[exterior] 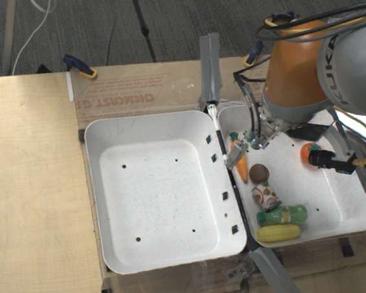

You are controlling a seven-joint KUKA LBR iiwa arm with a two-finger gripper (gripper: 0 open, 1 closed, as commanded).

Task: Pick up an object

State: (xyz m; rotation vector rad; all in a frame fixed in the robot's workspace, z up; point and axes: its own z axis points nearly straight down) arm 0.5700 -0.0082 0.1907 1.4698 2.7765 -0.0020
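My gripper [255, 143] hangs over the upper left part of the right bin [347, 219], under the orange wrist band. Just to its left an orange carrot [240, 163] lies along the bin's left wall. A brown round object [258, 173] sits below the gripper. Further toward the front lie a red and white can [266, 197], a green bottle [282, 215] and a yellow corn cob [278, 232]. An orange-red object [309, 151] rests near the arm's cabling on the right. I see nothing between the fingers.
The left bin [111, 202] stands beside the right one, with a grey divider post [210, 68] between them at the back. Black cables and a connector [333, 160] hang over the right bin. Blue clamps [78, 66] hold the cardboard at the back.
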